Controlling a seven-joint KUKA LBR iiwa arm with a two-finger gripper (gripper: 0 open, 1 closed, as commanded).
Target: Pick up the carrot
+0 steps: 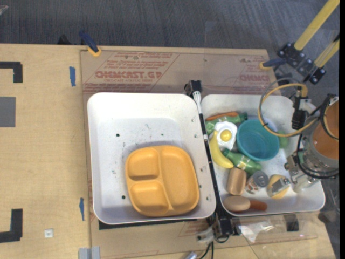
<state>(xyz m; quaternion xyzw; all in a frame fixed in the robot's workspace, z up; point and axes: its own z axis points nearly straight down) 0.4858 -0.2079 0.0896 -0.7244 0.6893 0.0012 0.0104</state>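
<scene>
The carrot (222, 115) is a thin orange stick with a green top. It lies flat along the far wall of the right bin (318, 198), just above a fried egg toy (225, 134). My gripper (299, 175) hangs low at the right side of that bin, under the orange band of the arm (326, 136). It is well to the right of the carrot and nearer the front, with a teal bowl (258, 140) between them. Nothing shows in its grasp.
The right bin is crowded: a banana (217, 153), a green vegetable (240, 160), a brown cylinder (236, 181), a small can (259, 179), a yellow wedge (277, 187), a brown loaf (237, 203). The left bin (102, 144) holds an orange divided plate (161, 180).
</scene>
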